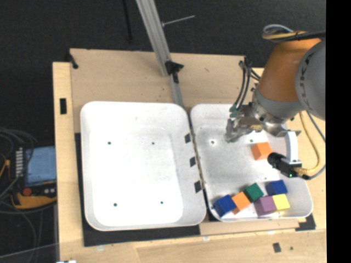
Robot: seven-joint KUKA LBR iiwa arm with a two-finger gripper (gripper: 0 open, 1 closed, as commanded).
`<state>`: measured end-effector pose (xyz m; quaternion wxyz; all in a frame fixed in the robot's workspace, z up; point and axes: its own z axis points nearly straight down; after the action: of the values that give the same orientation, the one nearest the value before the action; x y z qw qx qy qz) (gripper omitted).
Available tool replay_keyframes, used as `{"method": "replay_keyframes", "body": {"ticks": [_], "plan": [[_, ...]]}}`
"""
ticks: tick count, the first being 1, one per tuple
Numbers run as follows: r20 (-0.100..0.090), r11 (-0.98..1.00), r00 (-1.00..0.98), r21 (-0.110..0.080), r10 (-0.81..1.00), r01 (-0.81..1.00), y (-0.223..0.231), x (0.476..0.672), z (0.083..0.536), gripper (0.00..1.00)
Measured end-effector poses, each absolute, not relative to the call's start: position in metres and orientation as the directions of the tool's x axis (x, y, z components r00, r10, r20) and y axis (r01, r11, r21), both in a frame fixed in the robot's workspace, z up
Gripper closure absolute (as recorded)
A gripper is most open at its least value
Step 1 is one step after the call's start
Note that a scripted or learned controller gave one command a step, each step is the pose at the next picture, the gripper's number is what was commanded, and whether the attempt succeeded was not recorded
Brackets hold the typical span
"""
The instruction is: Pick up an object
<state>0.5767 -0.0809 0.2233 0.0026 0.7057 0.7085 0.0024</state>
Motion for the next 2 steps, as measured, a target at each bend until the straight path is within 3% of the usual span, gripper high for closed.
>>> {"method": "replay_keyframes", "body": {"ticks": [1, 2], "plan": [[0.000, 0.004, -0.004, 0.007, 1.000, 1.000, -0.082, 0.578, 0.266, 1.00], [0.000, 0.006, -0.006, 0.003, 1.000, 1.000, -0.038, 0.600, 0.267, 1.00]]}}
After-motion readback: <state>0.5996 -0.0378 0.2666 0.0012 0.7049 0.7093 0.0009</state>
